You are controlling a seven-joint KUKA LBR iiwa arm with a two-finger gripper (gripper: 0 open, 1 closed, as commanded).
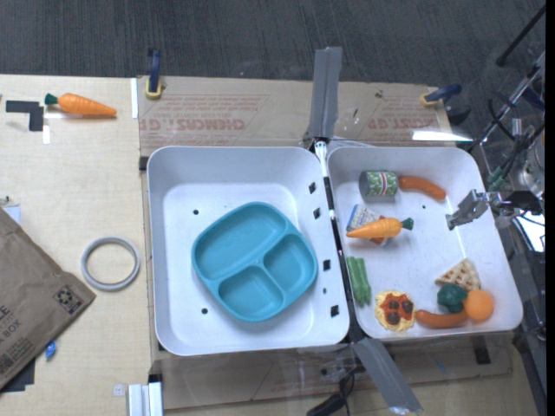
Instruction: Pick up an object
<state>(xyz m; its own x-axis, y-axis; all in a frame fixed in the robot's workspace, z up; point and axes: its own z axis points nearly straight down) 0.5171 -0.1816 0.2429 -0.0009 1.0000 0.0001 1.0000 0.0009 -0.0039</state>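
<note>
The right bin (486,232) holds several toy foods. A green can (379,183) and a red sausage (422,186) lie at the back. A carrot (377,227) rests on a pale wedge in the middle, and a green pod (358,280) lies by the left wall. At the front are a pizza piece (395,310), a waffle wedge (460,276), a dark green piece (451,297), an orange (478,304) and another sausage (438,319). My gripper (466,210) hangs over the bin's right side, above bare floor, apart from every item.
The left bin (173,198) holds a blue divided plate (253,260). Outside on the bench lie another carrot (80,105), a tape ring (110,262) and a cardboard box (26,310). A grey divider flap (325,94) stands between the bins.
</note>
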